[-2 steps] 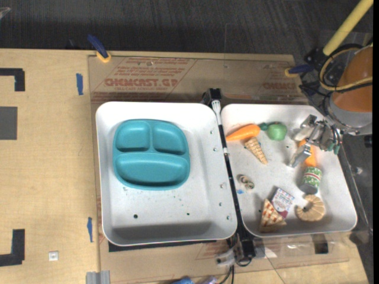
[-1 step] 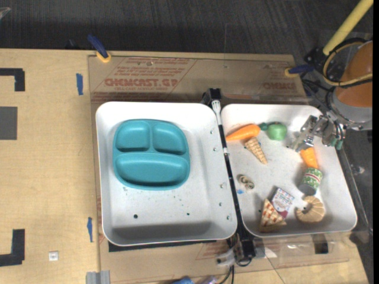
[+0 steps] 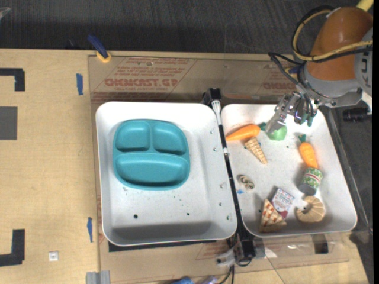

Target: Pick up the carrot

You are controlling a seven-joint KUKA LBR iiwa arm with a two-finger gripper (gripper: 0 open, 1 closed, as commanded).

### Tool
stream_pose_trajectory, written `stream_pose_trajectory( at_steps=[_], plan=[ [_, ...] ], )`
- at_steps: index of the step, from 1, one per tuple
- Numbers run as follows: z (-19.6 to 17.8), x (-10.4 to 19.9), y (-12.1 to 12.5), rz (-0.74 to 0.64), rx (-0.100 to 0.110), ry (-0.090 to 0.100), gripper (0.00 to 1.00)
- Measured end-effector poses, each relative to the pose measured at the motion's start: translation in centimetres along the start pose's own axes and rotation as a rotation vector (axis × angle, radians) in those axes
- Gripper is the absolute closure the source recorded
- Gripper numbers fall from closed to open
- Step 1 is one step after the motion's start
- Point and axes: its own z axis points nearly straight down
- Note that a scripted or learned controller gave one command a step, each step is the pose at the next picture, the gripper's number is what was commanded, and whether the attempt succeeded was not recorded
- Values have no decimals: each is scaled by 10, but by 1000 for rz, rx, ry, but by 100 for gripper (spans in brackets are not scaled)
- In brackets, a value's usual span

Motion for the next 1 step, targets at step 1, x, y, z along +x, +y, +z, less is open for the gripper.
stream_pose_trajectory(
  at_steps=[1],
  plan=[
    [3, 0, -5, 6, 5, 6, 0]
  ],
)
